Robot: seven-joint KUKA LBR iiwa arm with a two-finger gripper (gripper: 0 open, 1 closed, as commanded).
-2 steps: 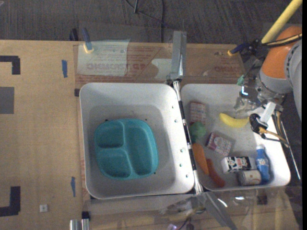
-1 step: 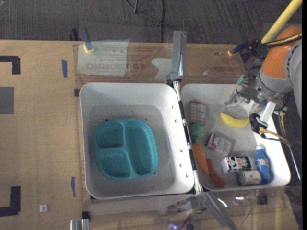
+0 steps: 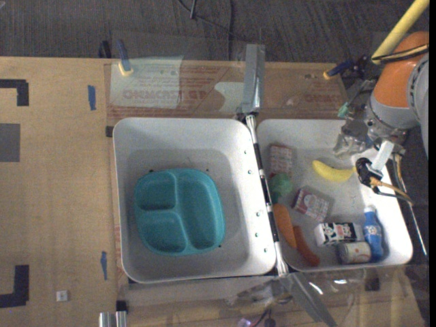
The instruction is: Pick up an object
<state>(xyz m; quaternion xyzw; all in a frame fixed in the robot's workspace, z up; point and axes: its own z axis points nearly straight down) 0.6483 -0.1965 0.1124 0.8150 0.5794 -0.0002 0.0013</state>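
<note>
Your gripper [image 3: 351,142] hangs over the right bin's [image 3: 402,251] far edge; I cannot tell its state; the banana [image 3: 332,172] lies just nearward-left, long axis running left-right.

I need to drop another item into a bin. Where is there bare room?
Left bin: bare floor along the back and left wall, around the teal tray. Right bin: a small patch between banana, small carton and blue bottle; its front is crowded.
</note>
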